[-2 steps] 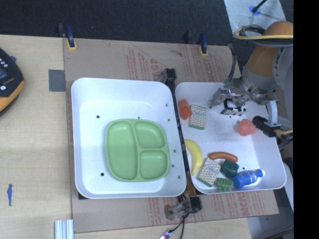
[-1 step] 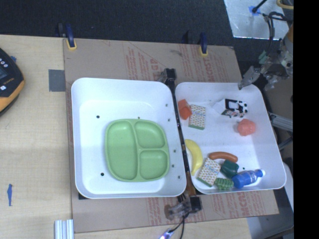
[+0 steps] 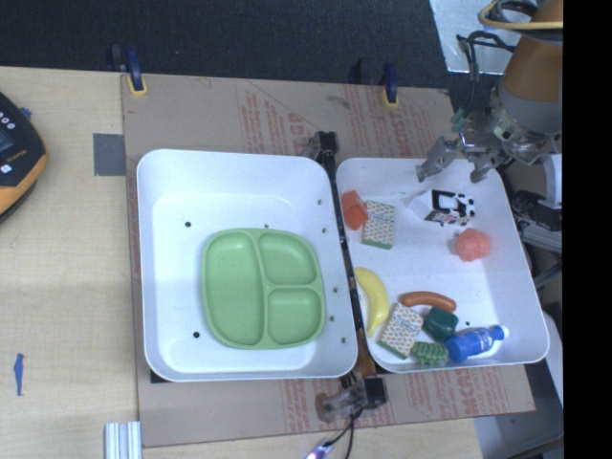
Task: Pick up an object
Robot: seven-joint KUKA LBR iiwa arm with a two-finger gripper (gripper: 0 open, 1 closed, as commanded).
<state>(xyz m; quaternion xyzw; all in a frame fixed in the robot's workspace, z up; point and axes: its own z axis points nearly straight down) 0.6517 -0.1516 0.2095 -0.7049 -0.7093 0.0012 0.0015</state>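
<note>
Hovering spread wide and empty over the right bin's (image 3: pixel 535 285) far edge, the pincer (image 3: pixel 457 162) seems poised to descend toward the black-and-white toy (image 3: pixel 449 207).

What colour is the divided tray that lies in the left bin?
The divided tray is pale green, seen in the camera view, against the white left bin.

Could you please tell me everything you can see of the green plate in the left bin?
The green plate is a pale green, rounded-rectangle tray, plastic by its look, moulded into three compartments: one long one on its left, two smaller ones stacked on its right. It lies flat and right side up on the floor of the left bin, a little nearer the front wall. Nothing lies in its compartments. It touches nothing but the bin floor.
</note>
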